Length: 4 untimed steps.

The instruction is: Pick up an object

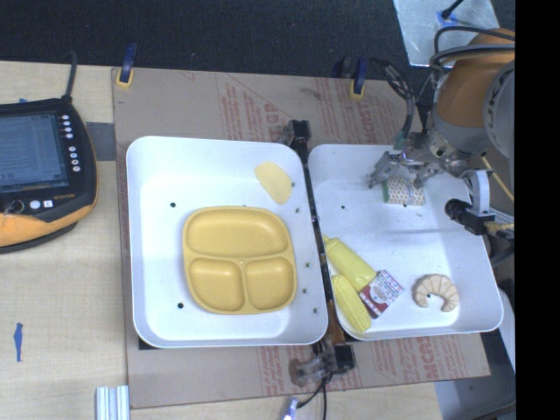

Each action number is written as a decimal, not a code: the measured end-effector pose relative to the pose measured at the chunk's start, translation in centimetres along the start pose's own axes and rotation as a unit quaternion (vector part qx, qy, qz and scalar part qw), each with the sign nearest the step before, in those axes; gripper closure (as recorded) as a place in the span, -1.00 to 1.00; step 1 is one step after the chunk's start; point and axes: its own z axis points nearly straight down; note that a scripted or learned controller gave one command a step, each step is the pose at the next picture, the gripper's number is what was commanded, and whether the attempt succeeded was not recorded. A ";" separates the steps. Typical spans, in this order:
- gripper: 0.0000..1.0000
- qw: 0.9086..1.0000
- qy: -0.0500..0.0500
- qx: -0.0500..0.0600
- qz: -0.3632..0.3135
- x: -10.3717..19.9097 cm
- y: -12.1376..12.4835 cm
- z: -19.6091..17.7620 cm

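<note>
My gripper hovers over the back of the right bin, and its grey fingers look spread apart. A small speckled whitish object sits directly under and between them; I cannot tell whether they touch it. Toward the front of the same bin lie two yellow corn cobs, a red-and-white packet and a tan croissant. The left bin holds a yellow divided plate and a pale yellow slice.
A tablet in an orange case lies on the bench left of the bins. Clamps join the bins at the back and front. The arm's orange band and cables rise at the right edge.
</note>
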 end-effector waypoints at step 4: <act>-1.00 1.000 -0.003 -0.005 -0.001 0.0 0.3 1.2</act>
